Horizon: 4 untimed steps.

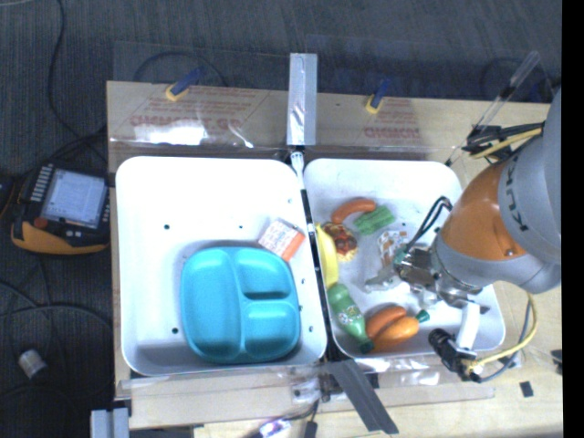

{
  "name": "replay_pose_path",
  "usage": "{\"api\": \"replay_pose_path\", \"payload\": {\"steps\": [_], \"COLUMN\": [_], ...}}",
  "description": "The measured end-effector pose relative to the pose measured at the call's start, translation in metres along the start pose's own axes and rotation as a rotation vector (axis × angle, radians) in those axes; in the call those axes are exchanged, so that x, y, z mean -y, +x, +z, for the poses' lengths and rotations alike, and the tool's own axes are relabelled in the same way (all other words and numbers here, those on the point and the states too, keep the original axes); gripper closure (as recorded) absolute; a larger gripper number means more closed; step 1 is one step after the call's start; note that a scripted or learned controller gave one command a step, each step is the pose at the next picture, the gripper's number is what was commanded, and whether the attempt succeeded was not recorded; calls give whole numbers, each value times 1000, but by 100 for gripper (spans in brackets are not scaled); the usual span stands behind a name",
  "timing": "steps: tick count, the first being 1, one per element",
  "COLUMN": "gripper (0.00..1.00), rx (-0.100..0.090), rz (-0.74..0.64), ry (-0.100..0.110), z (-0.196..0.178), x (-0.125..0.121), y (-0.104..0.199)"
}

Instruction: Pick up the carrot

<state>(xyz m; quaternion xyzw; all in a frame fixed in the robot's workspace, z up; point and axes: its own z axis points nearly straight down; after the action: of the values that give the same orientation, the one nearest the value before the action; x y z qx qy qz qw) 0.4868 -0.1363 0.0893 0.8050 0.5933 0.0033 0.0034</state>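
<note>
1. One gripper (398,267) hangs low over the middle of the right bin (474,331), but the grey wrist and orange band crowd it so much that I cannot tell how it is set, or whether anything sits in it.
2. The carrot (392,327) lies on the bin floor at about six o'clock from the gripper, near but apart from it; its green tip points toward three o'clock.
3. At nine o'clock of the carrot lies a green bottle (345,307), partly hidden by the bin wall.
4. A yellow banana (328,254) runs along the dividing wall, with a red, blurred item (344,238) beside it that is too small to name.
5. At twelve o'clock sit an orange sausage-like toy (351,209) and a green piece (375,218), touching.
6. The left bin (151,208) holds a blue divided tray (239,305) and a small carton (281,238) at its one o'clock.
</note>
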Motion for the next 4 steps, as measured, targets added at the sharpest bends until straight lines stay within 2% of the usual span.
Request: {"api": "replay_pose_path", "payload": {"steps": [1, 2, 3, 4], "gripper": [100, 100, 0, 0], "rx": [-2, 7, 7, 3], "rz": [-1, 140, 140, 126], "ry": [-1, 11, 11, 15], "z": [-10, -151, -151, -69], "x": [-1, -7, -7, 9], "y": [1, 21, 21, 18]}}
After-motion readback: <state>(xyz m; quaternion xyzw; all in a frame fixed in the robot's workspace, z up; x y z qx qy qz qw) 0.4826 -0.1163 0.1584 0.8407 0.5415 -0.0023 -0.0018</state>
